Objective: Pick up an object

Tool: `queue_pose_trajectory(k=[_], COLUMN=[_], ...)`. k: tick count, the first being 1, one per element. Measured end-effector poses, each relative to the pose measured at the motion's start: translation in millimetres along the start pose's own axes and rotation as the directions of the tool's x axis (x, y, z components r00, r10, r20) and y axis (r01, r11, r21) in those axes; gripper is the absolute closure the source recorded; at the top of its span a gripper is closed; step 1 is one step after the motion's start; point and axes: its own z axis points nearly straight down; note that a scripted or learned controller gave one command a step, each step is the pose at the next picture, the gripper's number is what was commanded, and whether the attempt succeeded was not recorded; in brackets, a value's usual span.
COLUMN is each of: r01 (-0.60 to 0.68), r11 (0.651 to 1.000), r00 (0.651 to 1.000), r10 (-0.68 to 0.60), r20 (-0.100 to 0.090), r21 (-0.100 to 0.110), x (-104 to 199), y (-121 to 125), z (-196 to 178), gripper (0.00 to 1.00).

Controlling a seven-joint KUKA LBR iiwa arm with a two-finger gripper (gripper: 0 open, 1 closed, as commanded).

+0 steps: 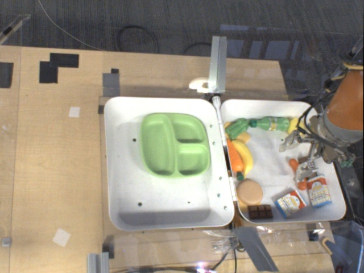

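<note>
The right bin (267, 158) holds the loose objects. A green bottle (268, 123) lies along its far side, next to a green vegetable (236, 128). A yellow banana (243, 152) and an orange carrot (234, 159) lie by the left wall. A tan round bun (250, 192) and a brown chocolate bar (260, 212) sit at the near left. Two small cartons (289, 202) (319, 192) stand at the near right. My gripper (307, 169) hangs over the right side of this bin, just above the cartons and beside a small red object (293, 164).
The left bin (122, 152) holds a green divided plate (173, 144). A metal post (218, 64) stands behind the divider between the bins. The arm's orange band (347, 101) is over the right bin's far right corner. A small yellow piece (294, 124) lies near the bottle.
</note>
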Motion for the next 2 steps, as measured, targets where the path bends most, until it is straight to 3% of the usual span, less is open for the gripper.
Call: queue_pose_trajectory(k=[1, 2], r01=[0.273, 0.31], r11=[0.962, 0.951], r00=[0.962, 0.951], r10=[-0.273, -0.31], r20=[0.002, 0.003], r21=[-0.002, 0.001], x=[14.2, 19.1], y=[1.6, 12.3], z=[25.4, 24.9], gripper=[0.0, 0.0])
